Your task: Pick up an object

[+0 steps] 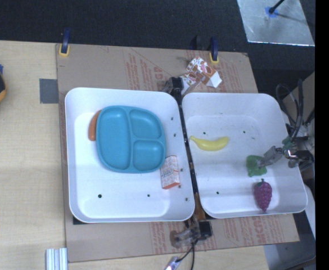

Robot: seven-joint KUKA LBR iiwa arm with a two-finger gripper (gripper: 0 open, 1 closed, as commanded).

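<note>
The right bin [237,108] holds a yellow banana [210,143] near its middle, a small green toy [255,166] toward the right, and a purple bunch of grapes [262,194] near the front right corner. My gripper [272,154] reaches in low from the right edge, with its tip right at the green toy's upper right side. I cannot make out whether it touches or holds the toy. Most of the arm is cut off at the right.
The left bin [80,196] holds a blue divided plate [130,138], an orange item [92,127] partly under the plate's left edge, and a small printed packet [170,172] by the right wall. A crumpled wrapper [201,72] lies on the cardboard behind the bins.
</note>
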